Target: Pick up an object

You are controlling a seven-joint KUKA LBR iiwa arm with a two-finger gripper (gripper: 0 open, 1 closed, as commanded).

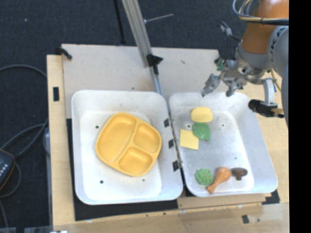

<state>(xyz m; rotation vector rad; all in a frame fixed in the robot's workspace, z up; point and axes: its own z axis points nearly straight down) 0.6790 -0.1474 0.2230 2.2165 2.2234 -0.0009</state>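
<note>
Nothing lifted yet: pincer (217, 88) spread and bare at right bin's (260, 144) 12 o'clock rim, yellow lemon (201, 114) nearest below.

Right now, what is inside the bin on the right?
The right bin holds a yellow lemon, green leaf, yellow square, broccoli, drumstick and mushroom. Anything beneath them is hidden.

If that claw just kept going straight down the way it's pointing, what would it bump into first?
Probably the far rim of the right bin. The gripper hangs open over that back edge, fingers pointing down. The yellow lemon-like piece lies a little nearer the camera, likely just off that line, though depth is hard to judge from one slanted view.
</note>
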